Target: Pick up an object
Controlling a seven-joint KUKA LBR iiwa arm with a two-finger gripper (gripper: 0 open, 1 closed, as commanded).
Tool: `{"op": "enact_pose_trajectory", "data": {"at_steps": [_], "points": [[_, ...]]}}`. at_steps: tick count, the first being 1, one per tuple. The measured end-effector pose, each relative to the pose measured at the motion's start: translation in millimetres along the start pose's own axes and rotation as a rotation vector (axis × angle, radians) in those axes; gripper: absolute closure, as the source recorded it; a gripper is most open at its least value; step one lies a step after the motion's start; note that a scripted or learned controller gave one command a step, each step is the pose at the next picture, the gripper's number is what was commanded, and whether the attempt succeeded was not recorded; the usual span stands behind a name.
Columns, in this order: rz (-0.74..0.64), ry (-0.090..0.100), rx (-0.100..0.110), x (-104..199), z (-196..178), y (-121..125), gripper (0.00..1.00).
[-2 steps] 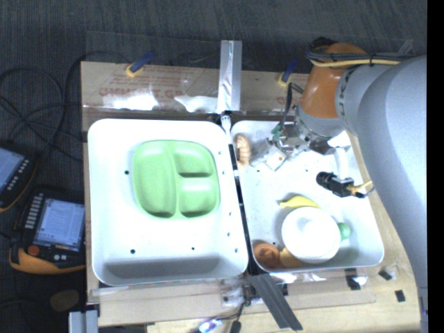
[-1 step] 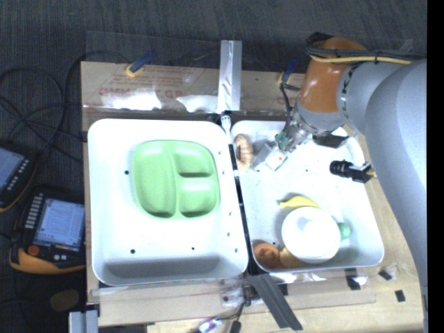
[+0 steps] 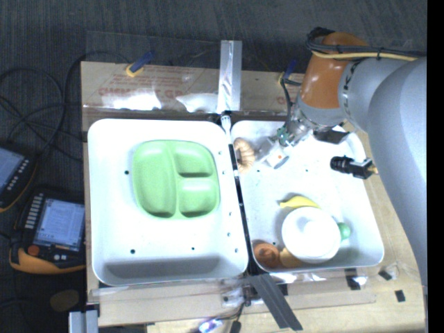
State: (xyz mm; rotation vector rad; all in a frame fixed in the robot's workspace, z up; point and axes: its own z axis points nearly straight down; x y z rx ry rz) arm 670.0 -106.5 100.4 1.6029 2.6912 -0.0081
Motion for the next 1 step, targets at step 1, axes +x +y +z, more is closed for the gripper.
{"op": "enact_pose_trajectory", "data": {"at_steps": [1], "points": [[0.290, 0.009, 0.003, 44.3, -83.4, 17.2, 1.00]]}}
